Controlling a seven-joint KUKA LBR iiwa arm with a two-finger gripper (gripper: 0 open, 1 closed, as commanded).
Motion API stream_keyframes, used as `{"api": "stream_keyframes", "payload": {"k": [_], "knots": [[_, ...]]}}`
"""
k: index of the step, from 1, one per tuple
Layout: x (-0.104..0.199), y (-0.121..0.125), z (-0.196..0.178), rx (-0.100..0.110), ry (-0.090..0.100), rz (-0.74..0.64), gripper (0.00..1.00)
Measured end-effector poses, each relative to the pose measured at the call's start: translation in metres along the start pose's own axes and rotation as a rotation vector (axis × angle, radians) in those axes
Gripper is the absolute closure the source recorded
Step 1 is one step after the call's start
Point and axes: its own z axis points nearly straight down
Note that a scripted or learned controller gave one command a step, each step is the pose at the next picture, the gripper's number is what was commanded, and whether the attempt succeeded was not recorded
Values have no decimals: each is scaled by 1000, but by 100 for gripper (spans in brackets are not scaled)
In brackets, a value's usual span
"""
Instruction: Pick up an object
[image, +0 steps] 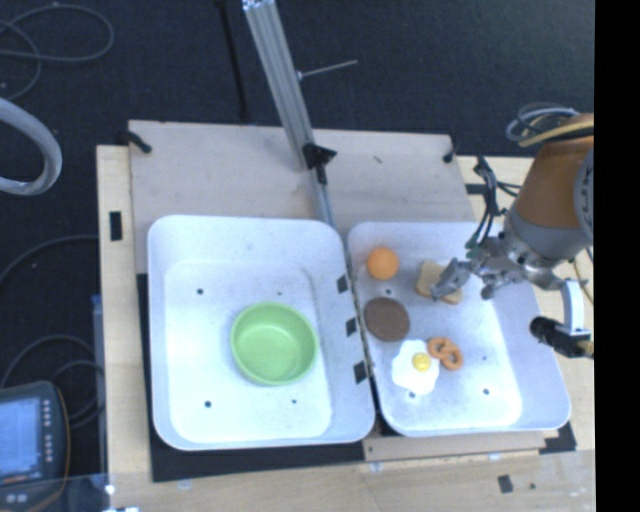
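You're looking from one fixed camera above the bench (115, 300), tilted down at a slant, set well back. Both white bins (180, 300) fit whole in view, with dark floor beyond; the arm (550, 200) enters from right.

bins (190, 250): white plastic, matt, finely speckled
bowl (273, 343): green plastic, smooth, slight sheen
bench (220, 165): pale wood, matt
mast (283, 85): bare metal, ribbed

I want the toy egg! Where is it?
The egg lies in the right bin, near its front, just left of the pretzel and below the brown disc.
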Motion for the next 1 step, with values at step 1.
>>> {"api": "stream_keyframes", "payload": {"k": [1], "knots": [[9, 1, 61, -1, 0, -2, 0]]}}
